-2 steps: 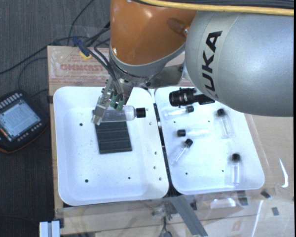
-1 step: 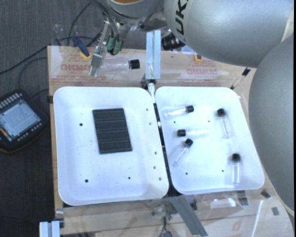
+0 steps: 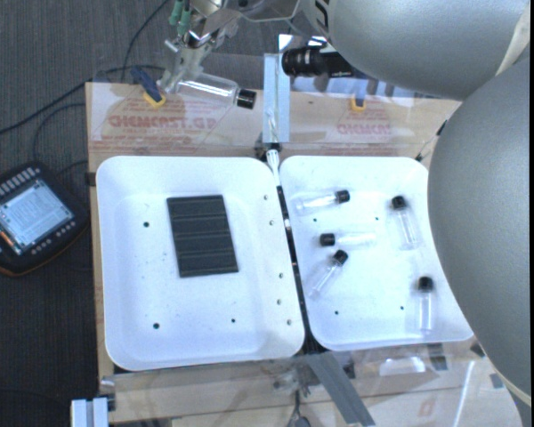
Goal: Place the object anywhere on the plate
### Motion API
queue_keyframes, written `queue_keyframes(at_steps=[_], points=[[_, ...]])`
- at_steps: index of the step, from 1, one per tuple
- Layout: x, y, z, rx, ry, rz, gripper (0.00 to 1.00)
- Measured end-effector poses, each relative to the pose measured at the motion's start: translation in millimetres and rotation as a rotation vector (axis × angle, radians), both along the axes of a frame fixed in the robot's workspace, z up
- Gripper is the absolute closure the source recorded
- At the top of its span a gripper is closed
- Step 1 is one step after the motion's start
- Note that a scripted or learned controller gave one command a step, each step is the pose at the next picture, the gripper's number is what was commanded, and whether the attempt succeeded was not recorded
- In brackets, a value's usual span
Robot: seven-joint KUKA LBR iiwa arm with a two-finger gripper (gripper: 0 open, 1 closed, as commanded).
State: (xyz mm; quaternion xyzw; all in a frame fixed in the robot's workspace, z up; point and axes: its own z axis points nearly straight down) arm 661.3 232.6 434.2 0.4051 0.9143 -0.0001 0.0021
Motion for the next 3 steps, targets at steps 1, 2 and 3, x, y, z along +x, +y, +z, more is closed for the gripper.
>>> queue_keyframes(at_steps=[1, 2, 3], points=[[-57.6, -14.6, -0.5, -0.002, 0.004, 0.29, 1.0], [-1.7, 0.2, -1.2, 0.0, 0.002, -0.203, 1.0], [-17.1, -8.4, -0.6, 0.0, 0.004, 0.242, 1.0]])
